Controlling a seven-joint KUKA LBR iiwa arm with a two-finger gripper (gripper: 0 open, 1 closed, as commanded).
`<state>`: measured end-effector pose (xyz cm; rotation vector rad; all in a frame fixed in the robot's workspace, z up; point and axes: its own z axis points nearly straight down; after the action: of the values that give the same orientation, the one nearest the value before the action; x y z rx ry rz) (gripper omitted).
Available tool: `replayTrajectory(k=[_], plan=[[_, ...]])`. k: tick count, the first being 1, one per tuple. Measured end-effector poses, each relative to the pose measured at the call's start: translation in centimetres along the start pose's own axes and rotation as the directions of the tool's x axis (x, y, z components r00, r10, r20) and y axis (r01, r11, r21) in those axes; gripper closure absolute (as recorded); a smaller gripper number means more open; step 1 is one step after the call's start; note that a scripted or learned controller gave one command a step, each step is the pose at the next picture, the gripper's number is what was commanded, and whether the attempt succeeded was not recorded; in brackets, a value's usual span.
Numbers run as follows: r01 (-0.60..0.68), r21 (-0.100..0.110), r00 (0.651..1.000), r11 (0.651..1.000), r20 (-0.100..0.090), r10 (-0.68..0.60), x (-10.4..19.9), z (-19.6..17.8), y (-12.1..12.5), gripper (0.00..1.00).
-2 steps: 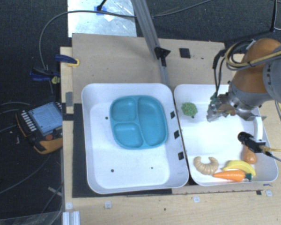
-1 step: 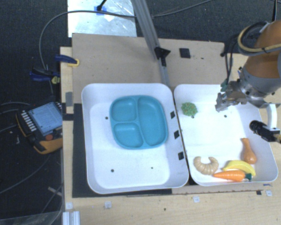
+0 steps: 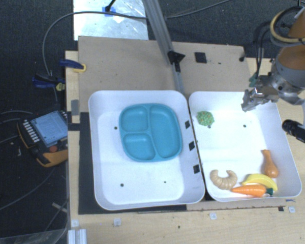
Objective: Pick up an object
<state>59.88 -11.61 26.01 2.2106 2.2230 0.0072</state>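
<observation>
five small food items lie in the right bin (image 3: 229, 141). a green broccoli floret (image 3: 205, 118) sits alone near that bin's upper left corner, just inside the wall it shares with the other bin. the other four crowd the lower right corner: a tan croissant (image 3: 223, 179) along the bottom edge, an orange carrot (image 3: 250, 190) just right of it and lying flat against the bottom wall, a yellow banana (image 3: 262, 180) touching the carrot from above, and an orange-brown gourd-shaped piece (image 3: 269, 164) beside the right wall, just above the banana.

the gripper (image 3: 248, 102) hangs over the upper right part of the right bin, near its top edge, well apart from the broccoli and from the cluster in the corner. nothing sits between its fingers; whether they are spread or closed cannot be told from this angle. the grey arm (image 3: 295, 50) with its orange band rises behind it toward the top right.

the left bin (image 3: 107, 182) holds a blue divided plate (image 3: 150, 132), set in its upper middle. both bins rest on a brown worktop (image 3: 122, 60).
</observation>
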Motion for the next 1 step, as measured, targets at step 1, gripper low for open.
replayTrajectory(k=[1], plan=[[0.004,0.005,1.0,1.0,-0.002,-0.004,5.69,-0.35,0.19,1.0]])
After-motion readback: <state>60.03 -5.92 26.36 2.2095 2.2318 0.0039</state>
